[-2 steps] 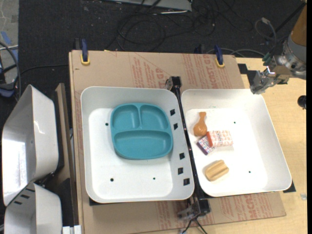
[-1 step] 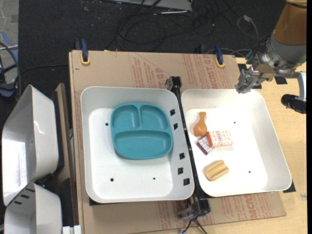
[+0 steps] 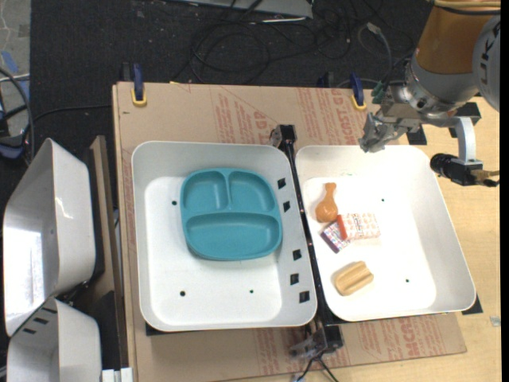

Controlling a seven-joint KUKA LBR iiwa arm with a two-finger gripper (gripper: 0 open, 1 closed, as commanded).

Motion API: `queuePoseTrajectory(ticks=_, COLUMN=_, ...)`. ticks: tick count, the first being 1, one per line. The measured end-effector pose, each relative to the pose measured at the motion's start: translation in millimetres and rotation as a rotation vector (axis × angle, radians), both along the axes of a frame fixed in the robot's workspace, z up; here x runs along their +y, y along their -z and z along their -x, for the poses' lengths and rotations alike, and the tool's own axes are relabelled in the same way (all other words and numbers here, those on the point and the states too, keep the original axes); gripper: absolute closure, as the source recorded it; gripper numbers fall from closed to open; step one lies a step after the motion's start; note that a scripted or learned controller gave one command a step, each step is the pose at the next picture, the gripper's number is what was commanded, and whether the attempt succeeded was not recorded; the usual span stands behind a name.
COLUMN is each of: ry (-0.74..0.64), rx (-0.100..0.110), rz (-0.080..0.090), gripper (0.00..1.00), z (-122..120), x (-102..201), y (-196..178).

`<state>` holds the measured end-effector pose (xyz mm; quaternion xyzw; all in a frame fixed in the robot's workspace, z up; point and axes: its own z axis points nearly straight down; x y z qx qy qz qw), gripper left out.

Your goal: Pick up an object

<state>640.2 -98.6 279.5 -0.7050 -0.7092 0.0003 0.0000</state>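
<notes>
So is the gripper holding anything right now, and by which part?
Nothing is held. The gripper sits at the far edge of the right white bin, apart from the orange chicken-leg toy lying inside.

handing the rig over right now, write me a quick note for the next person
Gripper: above the far edge of the right bin, nothing seen between its fingers; whether they are open or shut cannot be told.
Right bin holds an orange chicken-leg toy, a small red and white packet just in front of it, and a tan bread-like piece nearer the front.
Left bin holds a teal divided plate.
Done: nothing picked yet; all items lie in the bins.
Left: bring the gripper down on one item, close, lift. The chicken-leg toy looks nearest.
</notes>
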Motion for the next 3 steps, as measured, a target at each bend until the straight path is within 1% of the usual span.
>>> queuePoseTrajectory(ticks=1, ry=-0.001, rx=0.001, rz=-0.002, gripper=1.00, z=6, x=53, y=17)
queuePoseTrajectory(ticks=3, ry=-0.002, rx=0.001, rz=-0.001, gripper=1.00, z=-6, x=152, y=53)
